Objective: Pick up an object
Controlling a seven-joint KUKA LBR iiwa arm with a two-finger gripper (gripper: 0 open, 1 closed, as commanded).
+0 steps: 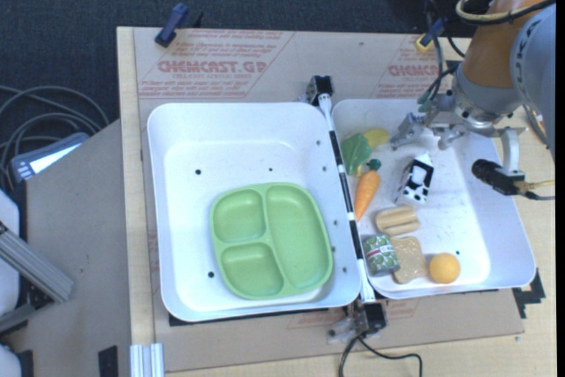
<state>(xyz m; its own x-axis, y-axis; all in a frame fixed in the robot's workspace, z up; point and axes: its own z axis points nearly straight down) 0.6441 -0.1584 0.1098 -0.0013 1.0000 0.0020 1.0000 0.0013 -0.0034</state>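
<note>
1. Your arm (503, 40) comes in from the right, grey with the orange band, wrist over the far end of the right bin (494, 234).
2. Pincer (430, 130) hangs above that bin's back area. Fingers (408, 130) look splayed apart with nothing between them, so read it as open and not holding anything.
3. Right bin contents, back to front: a yellow piece (378, 137) by the back wall, a green leafy toy (356, 152) beside it against the left wall, and an orange carrot (366, 192) just below the leaf, lying along the divider.
4. A black-and-white cow-pattern carton (416, 179) sits mid-bin, just below the pincer and not touching it.
5. A tan bread roll (396, 220) lies in front of the carton. A green-and-red packet (380, 252) and a tan cracker (409, 260) touch each other near the front wall.
6. An orange ball (444, 267) sits in the front right area, just beside the cracker.
7. Left bin (177, 146) holds a green divided plate (269, 238) with three compartments, front of centre.
8. Both bins sit on the tabletop (221, 62), which is covered with printed board. A blue clip (171, 25) is at its far left corner.
</note>
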